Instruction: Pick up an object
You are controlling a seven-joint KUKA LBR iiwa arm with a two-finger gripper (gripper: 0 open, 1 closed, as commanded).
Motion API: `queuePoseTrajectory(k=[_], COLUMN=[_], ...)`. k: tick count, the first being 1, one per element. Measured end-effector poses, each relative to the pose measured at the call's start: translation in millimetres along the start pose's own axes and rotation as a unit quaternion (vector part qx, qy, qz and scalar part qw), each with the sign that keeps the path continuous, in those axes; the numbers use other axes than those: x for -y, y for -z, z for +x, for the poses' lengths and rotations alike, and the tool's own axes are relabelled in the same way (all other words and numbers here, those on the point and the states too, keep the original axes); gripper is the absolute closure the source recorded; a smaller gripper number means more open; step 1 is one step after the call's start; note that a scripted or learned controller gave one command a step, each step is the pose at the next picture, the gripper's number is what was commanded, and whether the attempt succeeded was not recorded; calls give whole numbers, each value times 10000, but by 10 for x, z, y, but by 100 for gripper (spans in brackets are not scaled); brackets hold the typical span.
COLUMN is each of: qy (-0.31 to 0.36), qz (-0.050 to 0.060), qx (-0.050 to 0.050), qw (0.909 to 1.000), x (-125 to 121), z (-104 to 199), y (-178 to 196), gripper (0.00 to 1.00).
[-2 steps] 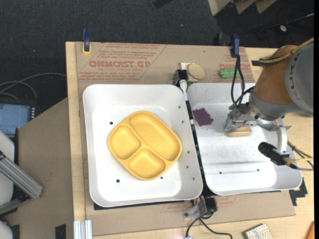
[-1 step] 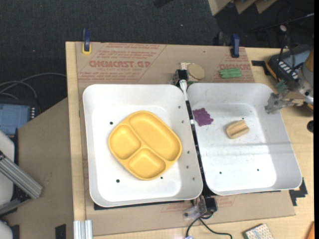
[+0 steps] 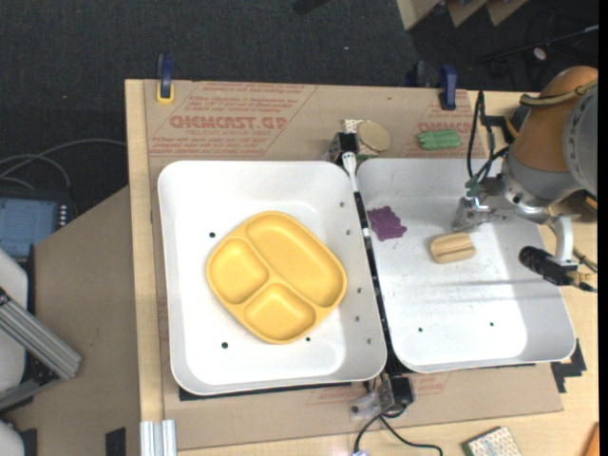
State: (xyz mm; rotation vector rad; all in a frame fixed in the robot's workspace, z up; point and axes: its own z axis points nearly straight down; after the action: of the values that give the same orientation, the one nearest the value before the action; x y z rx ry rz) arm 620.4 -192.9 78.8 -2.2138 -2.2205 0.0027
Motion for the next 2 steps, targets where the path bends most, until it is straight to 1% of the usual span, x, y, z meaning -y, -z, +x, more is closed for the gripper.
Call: queuePoseTrajectory(k=[1,2], qy=[-26,35], qz=[-33,-51], qx=[26,-4], qw=[10000,10000], x=[83,229], z=[-327,803], y=[63,841], gripper=[100,100])
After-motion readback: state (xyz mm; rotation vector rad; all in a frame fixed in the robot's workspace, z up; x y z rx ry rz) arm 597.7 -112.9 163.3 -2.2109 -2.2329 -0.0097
